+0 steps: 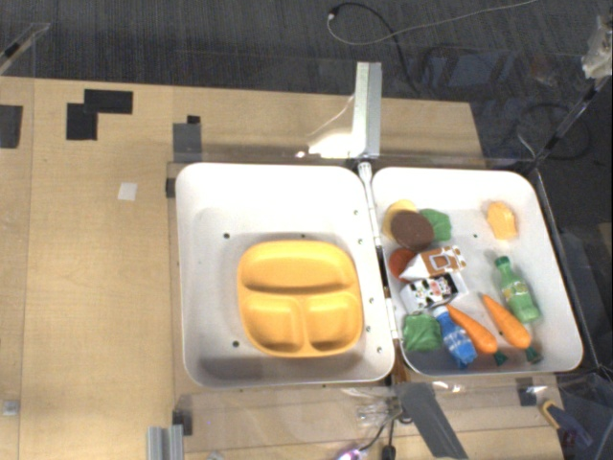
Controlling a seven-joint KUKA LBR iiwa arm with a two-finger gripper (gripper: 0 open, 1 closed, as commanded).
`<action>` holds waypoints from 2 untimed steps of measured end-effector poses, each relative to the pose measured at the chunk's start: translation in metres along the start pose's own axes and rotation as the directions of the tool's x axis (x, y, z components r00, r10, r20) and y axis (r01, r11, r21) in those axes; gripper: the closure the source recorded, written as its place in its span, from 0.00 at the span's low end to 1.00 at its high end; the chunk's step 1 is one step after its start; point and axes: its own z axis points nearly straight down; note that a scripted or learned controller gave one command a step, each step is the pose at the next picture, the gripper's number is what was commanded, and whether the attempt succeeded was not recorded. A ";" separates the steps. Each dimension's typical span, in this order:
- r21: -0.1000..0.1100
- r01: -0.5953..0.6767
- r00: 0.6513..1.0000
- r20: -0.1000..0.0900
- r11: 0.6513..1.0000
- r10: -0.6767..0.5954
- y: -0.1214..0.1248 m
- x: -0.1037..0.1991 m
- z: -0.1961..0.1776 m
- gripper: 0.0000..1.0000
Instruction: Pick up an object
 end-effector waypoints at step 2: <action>-0.007 0.006 1.000 0.003 1.000 -0.006 0.001 0.001 -0.013 1.00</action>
